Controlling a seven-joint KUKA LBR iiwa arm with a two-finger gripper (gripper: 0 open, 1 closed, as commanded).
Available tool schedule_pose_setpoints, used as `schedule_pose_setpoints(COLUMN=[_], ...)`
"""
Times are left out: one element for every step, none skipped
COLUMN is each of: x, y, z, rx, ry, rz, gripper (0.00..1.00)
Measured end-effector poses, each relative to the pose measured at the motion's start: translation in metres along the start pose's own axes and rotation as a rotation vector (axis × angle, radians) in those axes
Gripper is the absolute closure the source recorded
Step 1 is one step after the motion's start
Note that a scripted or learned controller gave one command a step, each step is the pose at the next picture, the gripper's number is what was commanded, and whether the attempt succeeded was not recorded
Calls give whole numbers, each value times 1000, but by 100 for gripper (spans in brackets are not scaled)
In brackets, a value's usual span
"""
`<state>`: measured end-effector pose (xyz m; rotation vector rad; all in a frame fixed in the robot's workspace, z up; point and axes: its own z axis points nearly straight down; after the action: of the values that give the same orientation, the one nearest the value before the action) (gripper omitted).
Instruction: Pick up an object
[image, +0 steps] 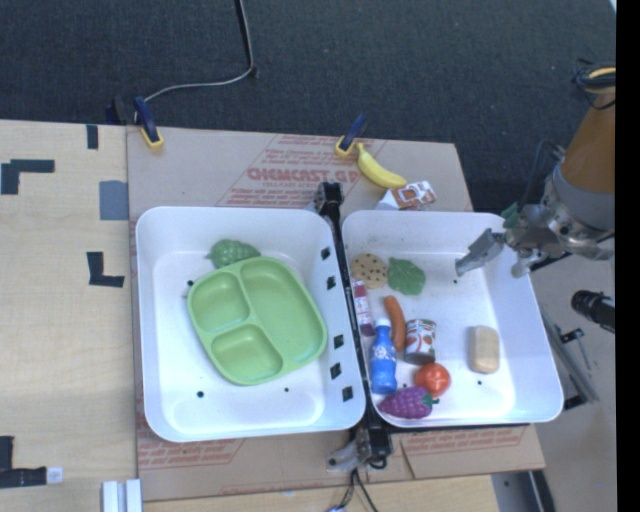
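Camera view: gripper (497, 256) poised above the right bin (520, 345), near its upper right corner, fingers spread apart with nothing between them. Nothing lifted yet; whole task judged still ahead.

Candidate objects resting in the right bin: cookie (368, 268), green leafy piece (405, 275), sausage (396, 323), blue bottle (383, 360), small can (420, 339), tomato (433, 379), grapes (406, 403), bread roll (485, 349). Bread roll lay nearest the gripper, apart from the rest.

Left bin (165, 330) held a green divided tray (256, 319). Banana (380, 171) lay on the table outside the bins.

Remaining: descent, closing on one item, lift.
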<state>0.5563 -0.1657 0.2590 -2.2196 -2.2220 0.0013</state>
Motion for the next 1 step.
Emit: schedule_pose_setpoints(x=[37], y=[41], z=[88], rx=[2], ry=[1], rz=[0], gripper=[0])
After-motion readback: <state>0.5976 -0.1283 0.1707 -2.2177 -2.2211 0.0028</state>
